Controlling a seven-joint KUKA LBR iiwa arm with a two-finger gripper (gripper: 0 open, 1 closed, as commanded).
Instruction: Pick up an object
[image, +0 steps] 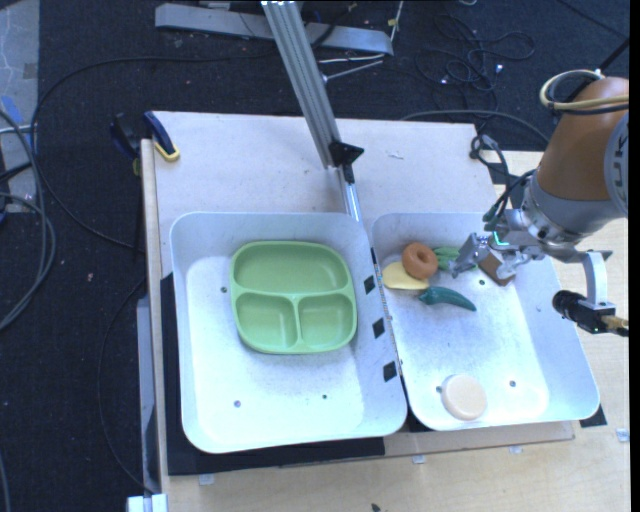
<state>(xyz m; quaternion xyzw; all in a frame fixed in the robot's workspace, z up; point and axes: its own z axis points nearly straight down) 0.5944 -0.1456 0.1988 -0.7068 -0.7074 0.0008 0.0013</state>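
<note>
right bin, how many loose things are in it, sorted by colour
Brown: 1, ring-shaped brown doughnut
Yellow: 1, flat yellow piece
Green: 1, dark green pepper-like piece
Cream: 1, round cream disc
Total: 4

A pale green tray (294, 296) lies in a white bin (200, 400); nearby are a brown doughnut (420, 260), a teal pepper (447, 297) and a cream disc (464, 396).

Arm (590, 150) cropped at right edge
</note>
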